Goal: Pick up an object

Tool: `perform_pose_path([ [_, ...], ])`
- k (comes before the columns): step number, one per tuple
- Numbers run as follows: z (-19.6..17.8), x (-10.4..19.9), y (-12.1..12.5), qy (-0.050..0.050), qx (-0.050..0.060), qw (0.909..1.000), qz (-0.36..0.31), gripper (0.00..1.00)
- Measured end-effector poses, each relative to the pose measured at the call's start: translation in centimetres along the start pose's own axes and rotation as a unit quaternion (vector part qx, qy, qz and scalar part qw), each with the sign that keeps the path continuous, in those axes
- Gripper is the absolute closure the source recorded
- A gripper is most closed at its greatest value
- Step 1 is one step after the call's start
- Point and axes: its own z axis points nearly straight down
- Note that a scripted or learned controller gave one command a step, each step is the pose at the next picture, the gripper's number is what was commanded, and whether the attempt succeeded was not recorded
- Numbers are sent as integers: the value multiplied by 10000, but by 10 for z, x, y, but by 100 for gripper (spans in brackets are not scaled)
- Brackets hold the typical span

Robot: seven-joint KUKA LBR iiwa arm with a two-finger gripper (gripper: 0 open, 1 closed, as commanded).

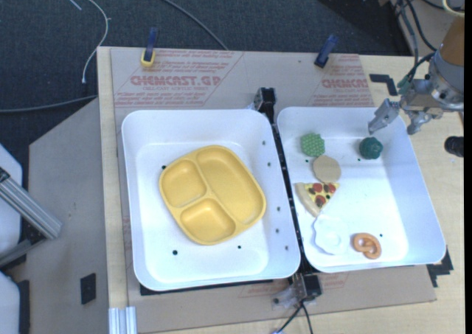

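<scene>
A: Green ball (371,149) is the likeliest pick; it sits in the right bin (413,200), near that bin's far right corner, apart from the other pieces

B: And where do the jaws stand relative to it?

A: The gripper (398,117) hangs just above and a little to the right of the ball as the camera sees it, toward the bin's far wall; the two fingers (381,119) are spread apart with nothing between them; so the ball lies down-left of the jaws in the view, close by but not under them

B: Any long axis to line up with?

A: None that I can tell; it looks roundish, so I judge the approach direction matters less than getting centred over it

B: Count the rest for me

A: Right bin: one green ball, one green bumpy piece (313,144), one tan round piece (326,169), one pizza slice (317,195), one white flat piece (327,237), one pretzel (366,245); six in all; left bin (147,141): one yellow divided plate (212,193); two bins on the surface (184,74), one arm reaching in from the right, with two blue clamps (152,39) at the board's far edge
</scene>
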Motion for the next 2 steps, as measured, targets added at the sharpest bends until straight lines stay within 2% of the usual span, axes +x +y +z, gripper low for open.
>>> perform_pose_path([
  [1,-10,1,3,-17,-75,10000,-19,0],
  [2,35,6,9,-12,-52,10000,-28,0],
])
